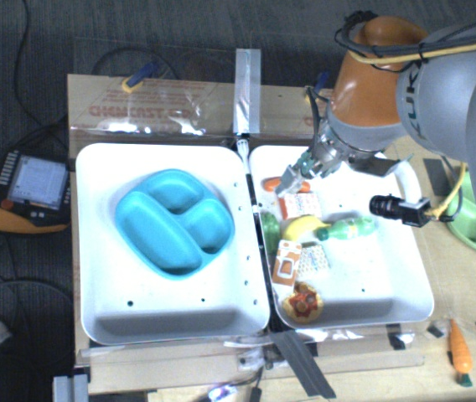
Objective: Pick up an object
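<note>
While the arm point(406, 82) reaches in from the right, its gripper point(292, 178) hangs low over the back-left corner of the right bin point(389, 283), tips just above or touching an orange-and-white packet point(298, 203); can't tell whether contact is made. Finger state: can't tell, the tips blur together at this angle, and nothing visibly sits between them. Candidate objects are all bunched against the right bin's left wall: the packet, a yellow lemon-like piece point(302, 227) just in front of it, a green bottle point(347, 229) lying on its side touching the yellow piece, a dark green item point(269, 229) against the divider, an orange-white carton point(287, 260), a white blister pack point(312, 260) beside it, and a reddish lump point(303, 301) in the front corner. My read: clustering near the wall leaves little finger clearance, hence the slanted approach from the open side. Left bin point(104, 300) holds a blue divided tray point(173, 220), well apart. Judging by this, the pick isn't done yet; risk is clipping the wall or nudging the neighbours.
</note>
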Available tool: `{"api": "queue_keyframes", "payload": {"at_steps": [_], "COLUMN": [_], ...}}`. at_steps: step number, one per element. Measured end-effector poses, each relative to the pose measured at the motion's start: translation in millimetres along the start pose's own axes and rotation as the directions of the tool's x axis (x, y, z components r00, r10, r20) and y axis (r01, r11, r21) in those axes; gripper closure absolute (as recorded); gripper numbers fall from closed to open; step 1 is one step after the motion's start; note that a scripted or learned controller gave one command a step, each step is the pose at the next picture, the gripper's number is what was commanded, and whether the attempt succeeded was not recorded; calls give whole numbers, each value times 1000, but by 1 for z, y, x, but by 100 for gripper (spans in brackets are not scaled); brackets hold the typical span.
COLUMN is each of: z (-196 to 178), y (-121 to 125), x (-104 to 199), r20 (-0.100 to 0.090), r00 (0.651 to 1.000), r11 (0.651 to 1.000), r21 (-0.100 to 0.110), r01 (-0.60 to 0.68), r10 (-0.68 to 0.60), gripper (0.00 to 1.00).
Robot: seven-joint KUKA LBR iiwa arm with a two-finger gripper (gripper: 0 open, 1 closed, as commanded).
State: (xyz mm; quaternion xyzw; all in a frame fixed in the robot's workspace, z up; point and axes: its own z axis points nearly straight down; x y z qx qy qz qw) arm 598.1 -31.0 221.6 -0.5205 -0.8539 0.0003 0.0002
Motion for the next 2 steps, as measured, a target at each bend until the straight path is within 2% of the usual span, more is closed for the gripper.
{"api": "queue_keyframes", "payload": {"at_steps": [1,2], "z": [15,1], "y": [14,-29], "x": [-20,-48], "r20": [-1,3], "r00": [990,998], "r11": [990,998], "r21": [1,-1], "r01": [-143,-61], "r10": [143,61], "gripper": [100,100]}}
